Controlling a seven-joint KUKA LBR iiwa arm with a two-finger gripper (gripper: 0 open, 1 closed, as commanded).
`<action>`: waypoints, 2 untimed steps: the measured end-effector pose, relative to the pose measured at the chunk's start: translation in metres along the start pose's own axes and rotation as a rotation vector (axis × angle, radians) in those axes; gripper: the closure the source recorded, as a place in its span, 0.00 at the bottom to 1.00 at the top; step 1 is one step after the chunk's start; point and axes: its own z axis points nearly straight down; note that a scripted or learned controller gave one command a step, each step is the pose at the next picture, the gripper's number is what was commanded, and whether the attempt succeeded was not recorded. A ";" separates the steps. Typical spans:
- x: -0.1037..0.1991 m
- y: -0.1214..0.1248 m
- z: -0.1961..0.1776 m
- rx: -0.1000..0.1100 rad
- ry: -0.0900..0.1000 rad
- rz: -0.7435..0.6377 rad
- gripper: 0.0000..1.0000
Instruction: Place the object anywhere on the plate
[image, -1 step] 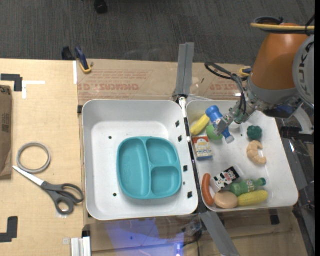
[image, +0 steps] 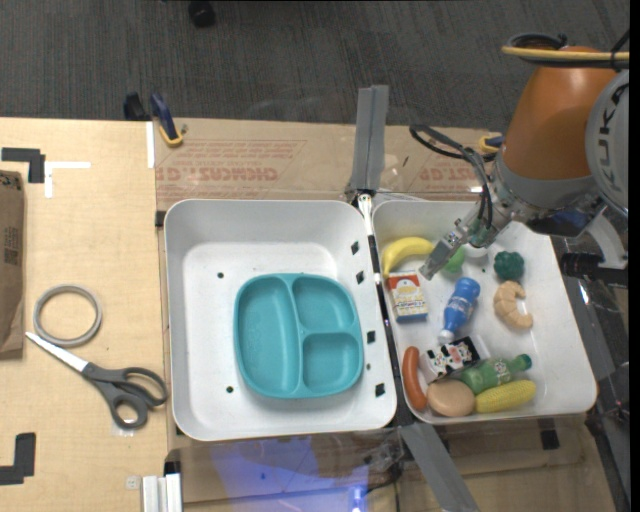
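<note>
The counter (image: 90, 240) carries two white bins side by side. The left bin (image: 190, 300) holds the teal plate (image: 298, 335), a rounded tray split into three compartments, lying flat near the bin's middle. The right bin (image: 560, 330) holds a jumble of toy foods. The grey arm (image: 560, 110) with its orange band reaches in over the right bin's far edge, and the tool (image: 452, 248) hangs low over the bin's far left part, just beside the banana (image: 405, 252). Whether its fingers grip anything cannot be told; a small green piece (image: 456, 262) lies right at its tip.

Nothing shows which object is meant; all lie in the right bin, well apart from the plate. Below the tool are a red-and-white carton (image: 408, 298) and a blue bottle (image: 460, 305). Toward the right wall are a dark green vegetable (image: 509, 265) and a croissant (image: 514, 305). Along the near edge lie a green bottle (image: 495, 373), yellow corn (image: 505, 397), a tan egg-shaped piece (image: 450, 399), and a red sausage (image: 413, 378).

On the counter's left part lie scissors (image: 105, 375) and a tape roll (image: 67, 314).
</note>
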 end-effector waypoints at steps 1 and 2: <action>0.090 -0.005 0.028 0.002 0.003 0.238 0.00; 0.089 -0.005 0.019 0.002 0.002 0.237 1.00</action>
